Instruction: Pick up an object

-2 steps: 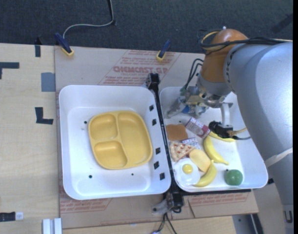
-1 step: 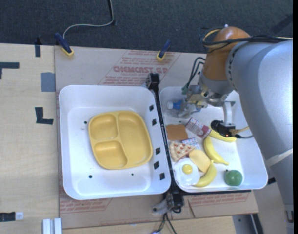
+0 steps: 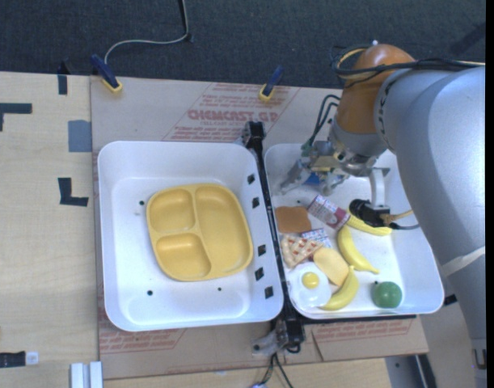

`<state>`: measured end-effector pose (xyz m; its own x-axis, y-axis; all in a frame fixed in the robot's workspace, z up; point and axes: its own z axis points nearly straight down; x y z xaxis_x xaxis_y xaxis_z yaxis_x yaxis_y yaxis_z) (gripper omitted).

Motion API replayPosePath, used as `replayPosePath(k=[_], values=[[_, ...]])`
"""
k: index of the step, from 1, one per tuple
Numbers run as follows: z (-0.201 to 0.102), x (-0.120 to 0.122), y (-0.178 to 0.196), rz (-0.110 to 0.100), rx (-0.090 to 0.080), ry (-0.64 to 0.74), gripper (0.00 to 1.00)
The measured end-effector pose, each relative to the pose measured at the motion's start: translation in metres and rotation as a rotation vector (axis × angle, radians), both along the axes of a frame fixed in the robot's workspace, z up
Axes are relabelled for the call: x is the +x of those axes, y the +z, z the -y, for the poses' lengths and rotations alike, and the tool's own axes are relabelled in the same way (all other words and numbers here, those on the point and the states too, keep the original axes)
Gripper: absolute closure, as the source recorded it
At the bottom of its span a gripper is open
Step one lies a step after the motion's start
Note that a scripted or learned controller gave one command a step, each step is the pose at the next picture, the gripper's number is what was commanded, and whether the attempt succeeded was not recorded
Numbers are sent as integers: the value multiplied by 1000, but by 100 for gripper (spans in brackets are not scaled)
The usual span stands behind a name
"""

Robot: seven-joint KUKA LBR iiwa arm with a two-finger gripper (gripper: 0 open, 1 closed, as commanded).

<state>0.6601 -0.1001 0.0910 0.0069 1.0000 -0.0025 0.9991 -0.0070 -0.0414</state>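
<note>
My gripper (image 3: 305, 181) hangs low over the far part of the right bin (image 3: 416, 253), its fingers spread open with nothing between them. Just in front of it lie a brown toast square (image 3: 293, 218) and a small wrapped packet (image 3: 326, 211). Nearer the front sit a pizza slice (image 3: 297, 249), a cheese wedge (image 3: 331, 265), a fried egg (image 3: 310, 281), three yellow bananas (image 3: 356, 249) and a green lime (image 3: 386, 295).
The left bin (image 3: 121, 217) holds a yellow divided plate (image 3: 200, 230). A black divider (image 3: 263, 208) with clips runs between the bins. The grey arm (image 3: 441, 152) covers the right bin's far right corner.
</note>
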Motion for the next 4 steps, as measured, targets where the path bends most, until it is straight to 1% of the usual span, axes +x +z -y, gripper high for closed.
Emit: replayPosePath(k=[1, 3, 4], values=[[-1, 1, -8, 5, -1, 0, 0], [-1, 1, -8, 5, -1, 0, 0], [0, 0, 1, 3, -4, 0, 100]])
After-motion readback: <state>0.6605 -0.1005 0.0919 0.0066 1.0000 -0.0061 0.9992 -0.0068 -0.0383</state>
